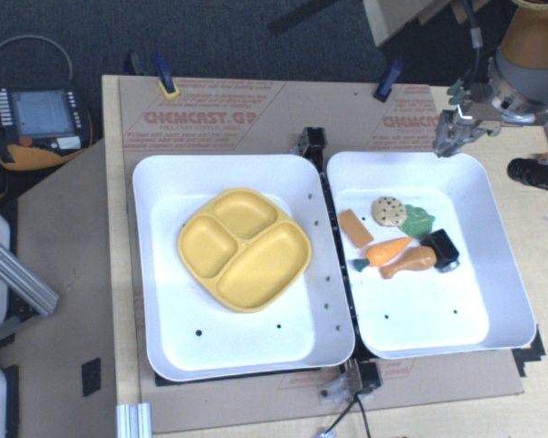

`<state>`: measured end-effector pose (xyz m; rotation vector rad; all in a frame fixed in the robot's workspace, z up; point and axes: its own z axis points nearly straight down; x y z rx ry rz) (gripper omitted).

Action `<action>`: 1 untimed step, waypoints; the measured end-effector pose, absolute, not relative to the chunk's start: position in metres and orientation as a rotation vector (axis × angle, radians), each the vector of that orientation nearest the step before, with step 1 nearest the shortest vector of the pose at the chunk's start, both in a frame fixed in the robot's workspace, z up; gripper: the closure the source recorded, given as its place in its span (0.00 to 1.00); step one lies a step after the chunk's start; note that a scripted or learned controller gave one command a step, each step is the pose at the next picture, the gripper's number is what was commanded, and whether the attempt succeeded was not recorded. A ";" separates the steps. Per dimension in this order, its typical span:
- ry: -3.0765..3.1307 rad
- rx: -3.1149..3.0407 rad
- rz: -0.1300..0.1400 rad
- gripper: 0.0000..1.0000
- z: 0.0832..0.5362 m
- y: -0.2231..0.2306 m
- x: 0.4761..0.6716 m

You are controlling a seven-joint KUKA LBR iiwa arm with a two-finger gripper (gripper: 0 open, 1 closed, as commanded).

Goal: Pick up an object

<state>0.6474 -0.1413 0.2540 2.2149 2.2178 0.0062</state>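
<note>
- Two shallow white plastic bins sit side by side on a brown cardboard-covered bench, seen from above at a slant.
- The left bin (155, 327) holds a yellow plastic plate with three compartments (245, 247), lying flat near the bin's middle.
- The right bin (475, 322) holds a small cluster of toy food pieces in its upper middle area, all close together.
- An orange toy carrot (386, 251) lies on its side with its long axis running left to right and rising slightly toward the right; a small green tip (358, 265) sits at its left end.
- Touching the carrot just below and to the right is a tan, drumstick-shaped toy piece (411, 262), its long axis also running left to right, the narrow end toward the left.
- A small black block (441, 247) sits at the right end of the tan piece, touching it.
- A round speckled beige cookie-like disc (388, 211) lies above the carrot, with a green leafy toy piece (418, 221) just beside it on the right.
- A flat orange-tan rectangular slab (354, 228) lies left of the carrot, its long axis tilted from upper left to lower right.
- The grey two-finger gripper (446, 146) hangs over the far right corner of the right bin, near its rim and well apart from the toy cluster.
- Nothing is seen between its fingers; whether they are apart or together cannot be told at this size.
</note>
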 end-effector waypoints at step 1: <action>2.225 2.220 -0.001 1.00 0.260 -0.090 0.635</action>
